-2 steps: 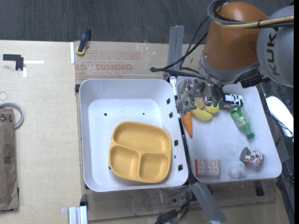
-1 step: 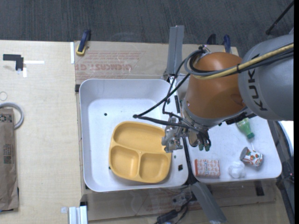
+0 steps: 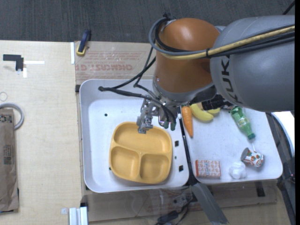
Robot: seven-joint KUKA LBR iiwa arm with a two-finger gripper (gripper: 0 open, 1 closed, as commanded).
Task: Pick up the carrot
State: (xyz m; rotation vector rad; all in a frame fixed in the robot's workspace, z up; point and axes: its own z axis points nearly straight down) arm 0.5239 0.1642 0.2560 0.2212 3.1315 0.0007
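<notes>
Camera view: hand [image 3: 153, 118] over yellow divided tray [image 3: 140, 153], fingers parted, gripping nothing. Carrot [image 3: 187, 120] just right of hand, inside right bin [image 3: 269, 172] by the divider, long axis pointing downward, tip away from banana [image 3: 204, 112].

One fixed camera, mounted above the bench [image 3: 37, 125], looking down at a slant. Both white bins fit in frame side by side: left bin [image 3: 93, 172] near center, right bin [image 3: 276, 170] toward the right edge. Dark floor strip runs along the top, so the far side of the bench sits up-frame. The arm [image 3: 253, 60] comes in from the right, close to the lens, big, blocking the bins' upper parts. Mid-range overall; bin contents readable, small labels not. No second view, so nothing shared.
</notes>
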